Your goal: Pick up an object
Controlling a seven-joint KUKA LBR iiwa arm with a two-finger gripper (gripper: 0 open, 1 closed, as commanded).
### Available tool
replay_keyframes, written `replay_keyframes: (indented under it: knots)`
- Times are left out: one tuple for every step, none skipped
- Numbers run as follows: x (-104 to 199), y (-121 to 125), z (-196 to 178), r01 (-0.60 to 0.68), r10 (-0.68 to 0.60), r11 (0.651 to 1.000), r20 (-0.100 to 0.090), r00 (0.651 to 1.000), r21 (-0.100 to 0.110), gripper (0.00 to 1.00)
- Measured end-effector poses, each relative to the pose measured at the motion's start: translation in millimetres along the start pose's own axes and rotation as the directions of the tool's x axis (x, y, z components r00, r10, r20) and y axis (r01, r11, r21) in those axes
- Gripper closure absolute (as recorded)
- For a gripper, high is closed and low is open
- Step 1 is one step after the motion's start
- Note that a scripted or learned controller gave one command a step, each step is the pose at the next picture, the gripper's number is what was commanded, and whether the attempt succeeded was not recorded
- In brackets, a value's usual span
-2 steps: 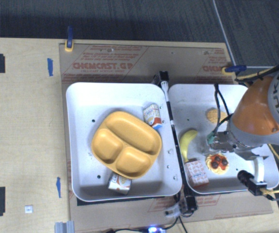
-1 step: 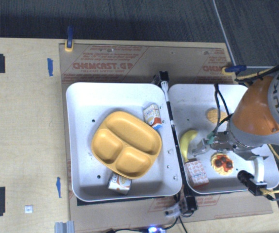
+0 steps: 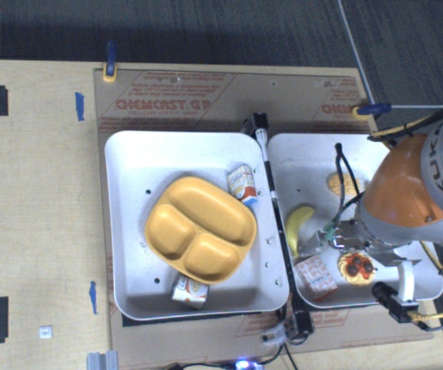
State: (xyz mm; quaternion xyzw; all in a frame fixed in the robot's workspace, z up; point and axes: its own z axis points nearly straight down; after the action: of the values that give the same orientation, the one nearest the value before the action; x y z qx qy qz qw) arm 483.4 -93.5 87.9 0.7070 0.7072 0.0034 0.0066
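Pincer (image 3: 327, 241), grip state unclear, low in right bin (image 3: 302, 156) beside curved yellow banana (image 3: 299, 226).

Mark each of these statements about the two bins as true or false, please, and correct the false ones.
1. The yellow tray with three compartments lies in the left bin. True.
2. The arm is above the left bin. False: it hangs over the right bin.
3. A banana lies in the right bin, near the wall between the bins. True.
4. The small carton lies inside one of the tray's compartments. False: it lies on the bin floor beside the tray's upper right edge.
5. The pizza slice toy is in the left bin. False: it is in the right bin, under the arm's wrist.
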Motion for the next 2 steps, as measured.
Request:
replay_keyframes:
  knots:
    - [-1.1,1.4,-10.2,-0.001,0.001,1.0,0.003,1.0,-0.004,1.0]
    - [-1.0,1.3,-10.2,-0.001,0.001,1.0,0.003,1.0,-0.004,0.0]
